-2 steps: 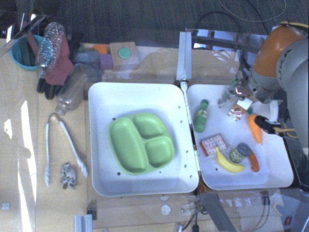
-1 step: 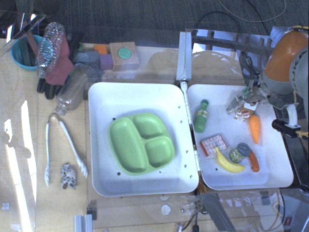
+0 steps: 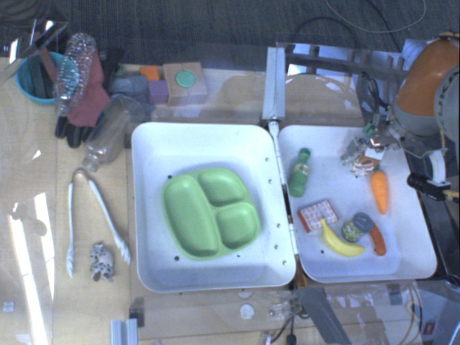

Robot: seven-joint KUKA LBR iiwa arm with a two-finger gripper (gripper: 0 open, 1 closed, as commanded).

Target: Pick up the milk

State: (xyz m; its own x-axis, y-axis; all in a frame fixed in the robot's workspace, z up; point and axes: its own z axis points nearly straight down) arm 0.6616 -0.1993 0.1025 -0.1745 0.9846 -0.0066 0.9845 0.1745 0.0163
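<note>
Gripper (image 3: 365, 152) sits low over the back of the right bin (image 3: 413, 264), just above the carrot (image 3: 379, 190); can't tell how its jaws stand. Milk is hard to identify, probably the small red-checked carton (image 3: 317, 214) lying mid-bin beside the banana (image 3: 338, 241). Green bottle (image 3: 299, 172) by left wall; green tray (image 3: 210, 211) in left bin (image 3: 154, 264).

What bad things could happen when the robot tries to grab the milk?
The gripper hangs at the right bin's far edge, near the carrot, so it might bump or grab that instead. I can't clearly pick out a milk carton; the small box lies touching the banana, so a grab there could drag both.
</note>
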